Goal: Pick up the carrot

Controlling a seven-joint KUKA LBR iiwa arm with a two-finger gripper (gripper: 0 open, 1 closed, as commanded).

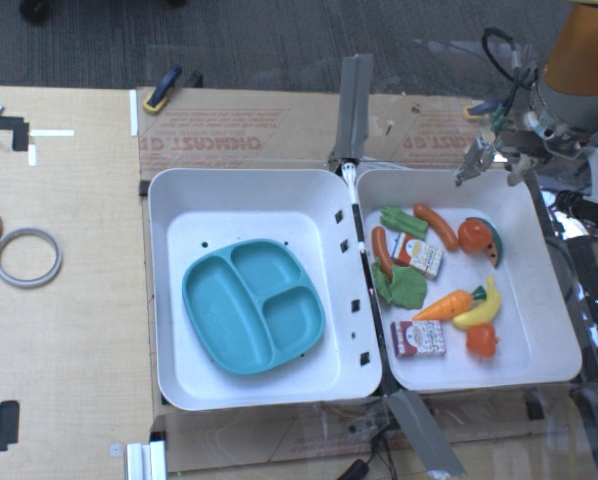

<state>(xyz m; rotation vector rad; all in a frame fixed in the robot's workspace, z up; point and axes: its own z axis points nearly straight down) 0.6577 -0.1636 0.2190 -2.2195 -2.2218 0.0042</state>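
The gripper hangs over the far edge of the right bin. Below it in the view, well apart, the carrot lies touching the banana. The left bin holds a divided tray, far to the claw's left.

You see an orange carrot with a green top, a yellow banana, a red tomato and two red sausages in the white right bin. The white left bin has a teal divided plate. The tabletop is pale wood.
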